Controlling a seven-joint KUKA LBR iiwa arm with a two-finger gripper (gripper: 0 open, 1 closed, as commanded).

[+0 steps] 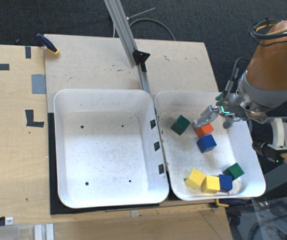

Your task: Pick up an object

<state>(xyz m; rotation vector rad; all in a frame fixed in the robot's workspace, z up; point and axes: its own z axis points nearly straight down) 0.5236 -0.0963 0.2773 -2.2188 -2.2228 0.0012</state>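
Arm [268,69] comes in from the right, grey w/ orange band, wrist over the right bin [171,184]. Gripper [203,121] sits low in the upper-middle of that bin, right at the orange block [204,129]; fingers [201,119] point down-left and touch or overlap the block's top edge, but can't tell from this angle whether they're apart, together or clamped on it, so no saying the block is held. Blue block [206,143] lies just below the orange one, touching or nearly so. Dark green block [180,125] is to the left of the gripper, near but apart from it. Along the bin's lower edge there's a cluster: yellow block [195,178], a second yellow block [212,183] just beside it, a second blue block [225,182] touching that one, and a second green block [234,171] up-right of the cluster. Left bin [68,149] sits beside the right one, the two rims meeting in the middle. Metal rail [120,21] runs diagonally from top down to the bins' shared edge. Small blue-yellow item [47,43] lies on the bench top-left, well apart from both bins; too small to ID.
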